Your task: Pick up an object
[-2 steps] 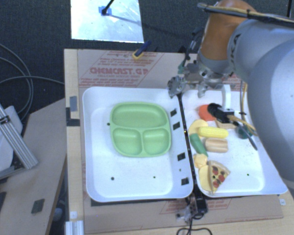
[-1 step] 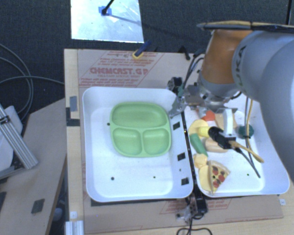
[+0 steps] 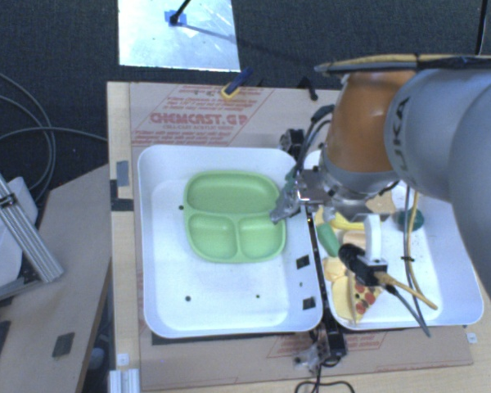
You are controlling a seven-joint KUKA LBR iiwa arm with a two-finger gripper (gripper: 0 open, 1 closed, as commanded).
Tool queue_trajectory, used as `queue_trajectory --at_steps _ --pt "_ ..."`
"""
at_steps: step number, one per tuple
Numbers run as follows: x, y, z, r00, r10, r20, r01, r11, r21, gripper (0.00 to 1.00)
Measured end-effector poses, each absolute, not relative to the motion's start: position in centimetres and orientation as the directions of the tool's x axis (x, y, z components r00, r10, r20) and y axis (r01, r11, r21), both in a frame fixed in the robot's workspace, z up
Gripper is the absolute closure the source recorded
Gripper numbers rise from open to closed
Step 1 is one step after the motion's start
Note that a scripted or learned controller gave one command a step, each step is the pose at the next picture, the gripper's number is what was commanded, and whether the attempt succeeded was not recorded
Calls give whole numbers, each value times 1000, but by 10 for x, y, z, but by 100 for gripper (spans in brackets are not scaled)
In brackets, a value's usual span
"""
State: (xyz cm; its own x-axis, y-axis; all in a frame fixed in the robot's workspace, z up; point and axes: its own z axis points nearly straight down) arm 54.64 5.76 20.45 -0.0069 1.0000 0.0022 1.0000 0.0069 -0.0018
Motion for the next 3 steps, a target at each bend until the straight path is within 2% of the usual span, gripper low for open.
queue_trajectory --at_steps 1,2,3 --pt "550 56 215 -5 1000 2 1000 5 4 100" --pt "530 123 189 -10 1000 3 1000 10 -2 100" --pt "602 81 185 2 1000 -1 1000 -2 6 100"
